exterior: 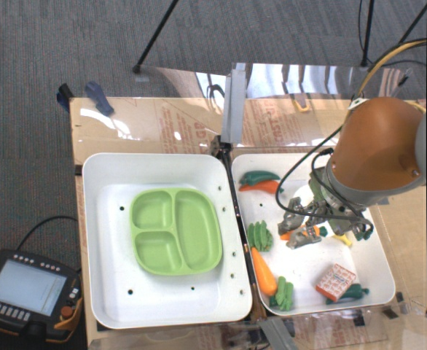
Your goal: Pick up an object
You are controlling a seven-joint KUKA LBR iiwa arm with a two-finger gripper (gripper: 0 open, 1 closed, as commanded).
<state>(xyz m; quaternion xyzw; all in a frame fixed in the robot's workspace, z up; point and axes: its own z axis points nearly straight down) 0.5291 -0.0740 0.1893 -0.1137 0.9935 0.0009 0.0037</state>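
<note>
While the arm (380,150) reaches over the right bin (385,257), the pincer (304,228) hangs low near that bin's middle; if it is open or closed, I cannot tell; a carrot (264,270) lies at the bin's left side, a small red box (335,281) near its front right corner; the left bin (100,188), beside it, carries a green plate (175,231).

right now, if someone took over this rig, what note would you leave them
Hand: low in the right bin, near its middle; whether it is open or shut cannot be told, and nothing is seen in its grip.
Right bin: a carrot by the left wall, another carrot at the top left, a small red box at the lower right.
Left bin: a green divided plate.
Done: no pick confirmed.
Left: grasp one object and lift it.
</note>
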